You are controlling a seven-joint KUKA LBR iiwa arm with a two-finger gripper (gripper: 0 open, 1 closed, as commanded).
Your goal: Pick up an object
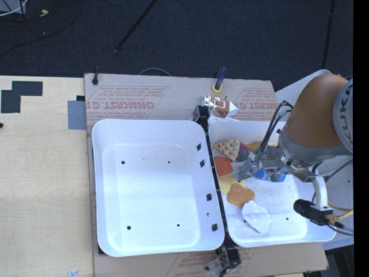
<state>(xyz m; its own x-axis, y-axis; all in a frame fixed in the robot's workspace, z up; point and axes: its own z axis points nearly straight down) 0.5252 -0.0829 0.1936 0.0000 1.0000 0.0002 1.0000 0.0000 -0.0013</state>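
While the left bin [150,186] lies beside it, the right bin [288,227] serves as the landmark and holds every loose item. Over its far right part reaches the arm [314,123], its gripper [249,169] low above the bin's middle; whether it is spread or pinching cannot be told. Near the bin's front lies crumpled white wrap [256,218]. Just behind that sits an orange piece [240,195]. By the bin's left wall rests a red piece [223,165], with a waffle-patterned piece [228,149] farther back.
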